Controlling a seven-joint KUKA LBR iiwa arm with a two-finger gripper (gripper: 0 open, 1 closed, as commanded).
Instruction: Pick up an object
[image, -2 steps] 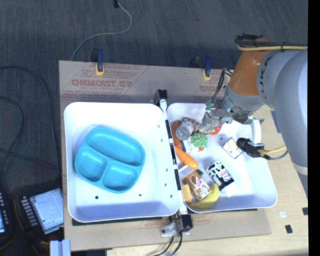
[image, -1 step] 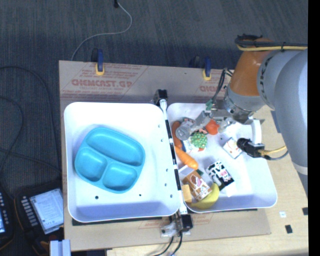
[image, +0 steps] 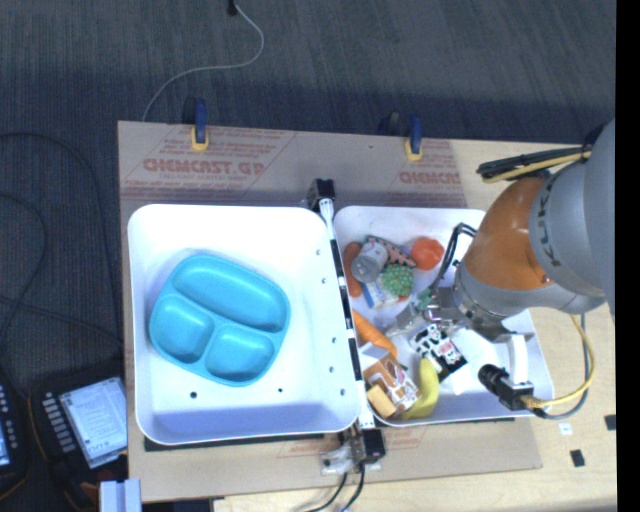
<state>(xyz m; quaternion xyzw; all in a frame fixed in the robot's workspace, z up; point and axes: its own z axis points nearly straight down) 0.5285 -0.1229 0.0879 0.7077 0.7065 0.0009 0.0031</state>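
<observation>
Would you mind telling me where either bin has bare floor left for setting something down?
Left bin: white floor rings the blue divided tray, widest toward its near edge. Right bin: crowded with toys under the gripper.

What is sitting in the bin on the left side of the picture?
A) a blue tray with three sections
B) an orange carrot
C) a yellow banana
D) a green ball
A: the blue tray lies alone in the left bin, while the banana and carrot are in the right bin.
</observation>
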